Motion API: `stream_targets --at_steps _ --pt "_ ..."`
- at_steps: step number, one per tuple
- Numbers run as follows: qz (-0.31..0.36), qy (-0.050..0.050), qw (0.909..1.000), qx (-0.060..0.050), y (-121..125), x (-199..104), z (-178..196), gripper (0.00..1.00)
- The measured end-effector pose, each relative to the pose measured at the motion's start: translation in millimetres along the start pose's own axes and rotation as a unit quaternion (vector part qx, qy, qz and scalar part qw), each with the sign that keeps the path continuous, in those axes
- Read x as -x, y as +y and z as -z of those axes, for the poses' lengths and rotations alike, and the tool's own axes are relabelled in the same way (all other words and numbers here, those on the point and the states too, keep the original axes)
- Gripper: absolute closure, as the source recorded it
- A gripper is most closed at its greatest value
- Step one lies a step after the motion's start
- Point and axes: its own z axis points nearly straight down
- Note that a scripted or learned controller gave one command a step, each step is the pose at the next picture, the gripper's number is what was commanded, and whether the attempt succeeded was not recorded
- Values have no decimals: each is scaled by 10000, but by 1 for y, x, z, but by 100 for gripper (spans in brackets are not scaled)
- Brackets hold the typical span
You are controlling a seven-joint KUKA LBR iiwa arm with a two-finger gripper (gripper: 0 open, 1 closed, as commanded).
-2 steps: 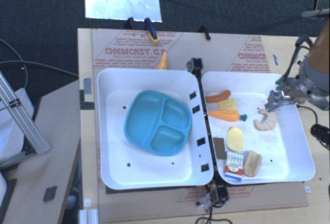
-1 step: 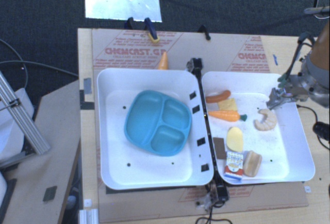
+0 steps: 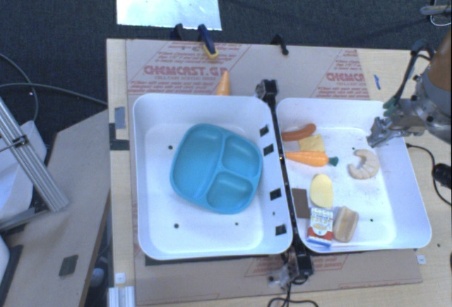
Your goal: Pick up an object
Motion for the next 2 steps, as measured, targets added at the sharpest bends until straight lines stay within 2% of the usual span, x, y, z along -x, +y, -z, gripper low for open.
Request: stream_targets --at_steps 2 --pt "51 1 10000 25 2 -1 21 100"
